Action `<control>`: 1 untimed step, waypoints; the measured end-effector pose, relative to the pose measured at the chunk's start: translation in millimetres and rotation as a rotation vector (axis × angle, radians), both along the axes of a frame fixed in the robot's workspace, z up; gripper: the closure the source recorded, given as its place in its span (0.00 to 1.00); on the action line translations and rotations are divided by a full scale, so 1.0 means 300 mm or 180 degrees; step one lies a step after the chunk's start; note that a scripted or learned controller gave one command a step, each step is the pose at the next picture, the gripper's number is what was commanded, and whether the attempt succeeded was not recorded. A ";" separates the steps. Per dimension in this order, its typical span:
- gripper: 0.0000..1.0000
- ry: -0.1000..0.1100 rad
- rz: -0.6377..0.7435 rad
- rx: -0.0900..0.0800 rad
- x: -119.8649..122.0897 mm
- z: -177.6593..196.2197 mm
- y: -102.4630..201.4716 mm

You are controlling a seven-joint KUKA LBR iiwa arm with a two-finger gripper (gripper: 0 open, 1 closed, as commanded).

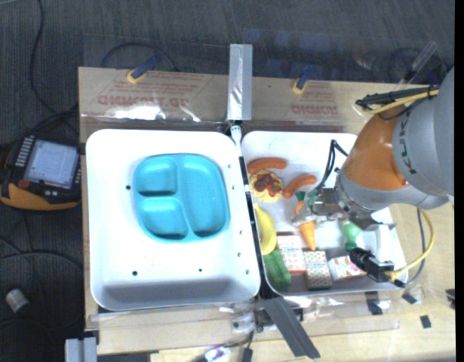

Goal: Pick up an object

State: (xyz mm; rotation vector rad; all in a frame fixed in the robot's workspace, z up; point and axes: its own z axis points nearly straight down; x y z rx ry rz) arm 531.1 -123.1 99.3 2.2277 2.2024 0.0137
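Down in the right half of the frame, the grey arm [428,142] with its orange band reaches into the right-hand white bin [292,143], and its gripper [316,206] sits low among the toy food near the bin's middle. Whether the claw is wide, narrow or closed on something cannot be told, since the wrist covers it. Just beside the gripper, touching or nearly so, lies a small orange carrot [308,234], pointing toward the bottom of the frame. Two sausages rest in the upper part of that bin, one [267,164] near the top left corner and another [299,184] just right of it, with a pizza-like piece [266,182] between them. A yellow banana [266,231] lies along the bin's left wall, a green cucumber [276,268] below it, and small boxes [316,265] along the lower edge. The left-hand white bin [111,270] holds a blue divided tray [182,196] at its centre.
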 end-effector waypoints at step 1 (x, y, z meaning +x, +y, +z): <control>1.00 0.0051 0.0012 -0.0001 0.023 0.163 -0.134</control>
